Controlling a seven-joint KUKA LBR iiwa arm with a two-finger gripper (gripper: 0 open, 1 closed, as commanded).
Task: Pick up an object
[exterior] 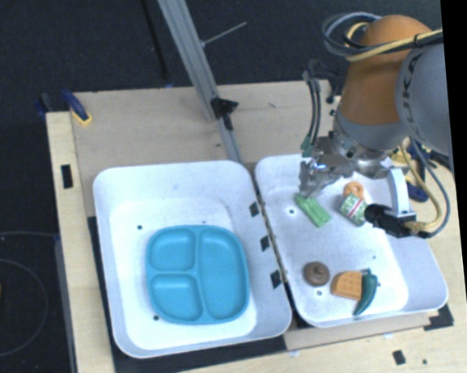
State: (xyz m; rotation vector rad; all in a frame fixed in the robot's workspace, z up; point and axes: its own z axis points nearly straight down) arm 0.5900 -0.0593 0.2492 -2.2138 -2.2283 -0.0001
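Observation:
The right bin (405, 288) holds several small objects. A green block (311, 210) lies tilted near the bin's upper left. A small can with a green and white label (353, 204) lies to its right. Near the front edge sit a brown round piece (316, 274), an orange wedge (347, 284) and a dark green pepper (366, 292). My gripper (312, 179) hangs just above the upper end of the green block, with the grey and orange arm (375, 88) behind it. I cannot see anything between its fingers.
The left bin (120, 191) holds a blue divided plate (198, 274). A metal pole (194, 59) slants across the bench behind the bins. Black cables (399, 220) hang from the arm over the right bin's right side.

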